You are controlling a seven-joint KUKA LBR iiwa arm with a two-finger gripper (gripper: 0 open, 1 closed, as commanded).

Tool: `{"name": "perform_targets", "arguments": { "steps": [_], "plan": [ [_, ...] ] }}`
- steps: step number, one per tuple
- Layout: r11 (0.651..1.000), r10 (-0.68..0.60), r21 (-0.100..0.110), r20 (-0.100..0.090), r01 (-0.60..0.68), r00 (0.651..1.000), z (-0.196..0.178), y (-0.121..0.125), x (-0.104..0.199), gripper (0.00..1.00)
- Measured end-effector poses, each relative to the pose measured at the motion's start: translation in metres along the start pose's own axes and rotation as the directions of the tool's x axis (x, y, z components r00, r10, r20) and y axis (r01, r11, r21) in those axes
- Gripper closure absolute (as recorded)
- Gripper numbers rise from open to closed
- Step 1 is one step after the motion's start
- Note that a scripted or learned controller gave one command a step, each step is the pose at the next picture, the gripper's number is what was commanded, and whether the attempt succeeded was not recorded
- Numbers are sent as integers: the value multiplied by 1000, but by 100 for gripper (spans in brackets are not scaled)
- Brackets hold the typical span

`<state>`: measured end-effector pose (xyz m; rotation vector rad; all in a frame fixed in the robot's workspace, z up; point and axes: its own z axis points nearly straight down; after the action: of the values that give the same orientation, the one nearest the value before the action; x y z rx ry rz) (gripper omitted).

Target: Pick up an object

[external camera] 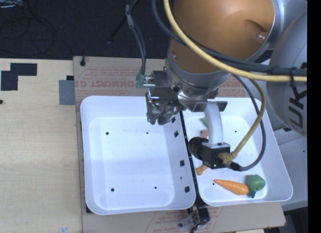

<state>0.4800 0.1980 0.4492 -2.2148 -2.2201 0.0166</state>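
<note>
Gripper [161, 114] hangs above the 2 bins' divider, grip unreadable; toy carrot [231, 186] lies in the right bin [281, 187].

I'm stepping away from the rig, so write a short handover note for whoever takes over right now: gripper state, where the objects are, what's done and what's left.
Gripper: hangs over the divide between the two bins, at the far edge of the left bin; whether it holds anything cannot be told.
Objects: the toy carrot and the green object lie near the front of the right bin. Small orange and green bits sit partly hidden behind the wrist hardware.
Done: no pickup is evident.
Left: pick up an object, probably from the right bin.
</note>
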Motion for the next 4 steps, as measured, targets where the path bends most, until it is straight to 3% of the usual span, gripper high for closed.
{"name": "perform_targets", "arguments": {
  "steps": [1, 2, 3, 4],
  "plan": [
    [1000, 1, -7, -2, -1, 1000, 13, 42, -31, 100],
    [1000, 0, -3, 0, 0, 1000, 4, 43, -33, 100],
    [1000, 3, -5, -2, -3, 1000, 83, -2, -89, 100],
    [1000, 6, -6, -3, -6, 1000, 105, -4, -177, 100]
  ]
}}
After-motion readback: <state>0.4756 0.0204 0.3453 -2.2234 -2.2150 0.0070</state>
